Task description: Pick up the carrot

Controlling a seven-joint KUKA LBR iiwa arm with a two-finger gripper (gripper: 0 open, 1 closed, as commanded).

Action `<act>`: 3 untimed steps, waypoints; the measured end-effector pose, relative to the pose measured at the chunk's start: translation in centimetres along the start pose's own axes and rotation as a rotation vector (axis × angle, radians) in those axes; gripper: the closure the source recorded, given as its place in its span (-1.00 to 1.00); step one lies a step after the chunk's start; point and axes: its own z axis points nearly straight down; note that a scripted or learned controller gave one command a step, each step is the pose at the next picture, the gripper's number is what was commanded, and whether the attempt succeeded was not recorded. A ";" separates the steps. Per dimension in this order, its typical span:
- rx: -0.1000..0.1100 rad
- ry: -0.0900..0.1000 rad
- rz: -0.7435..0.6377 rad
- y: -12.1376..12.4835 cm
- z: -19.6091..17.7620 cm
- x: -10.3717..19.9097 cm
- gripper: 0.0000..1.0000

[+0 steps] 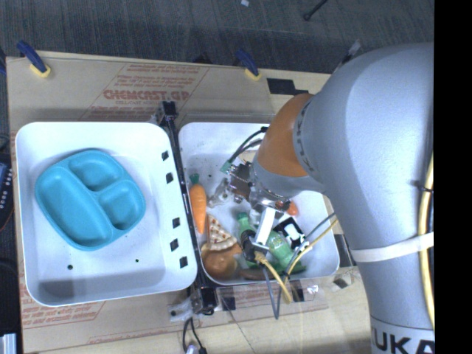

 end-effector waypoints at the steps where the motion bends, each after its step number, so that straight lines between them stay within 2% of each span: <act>1: -0.011 0.005 0.031 3.6 -8.1 1.9 -1.00; 2: -0.001 -0.001 0.139 3.0 0.2 1.8 -1.00; 3: 0.004 0.002 0.129 3.0 -1.0 2.0 1.00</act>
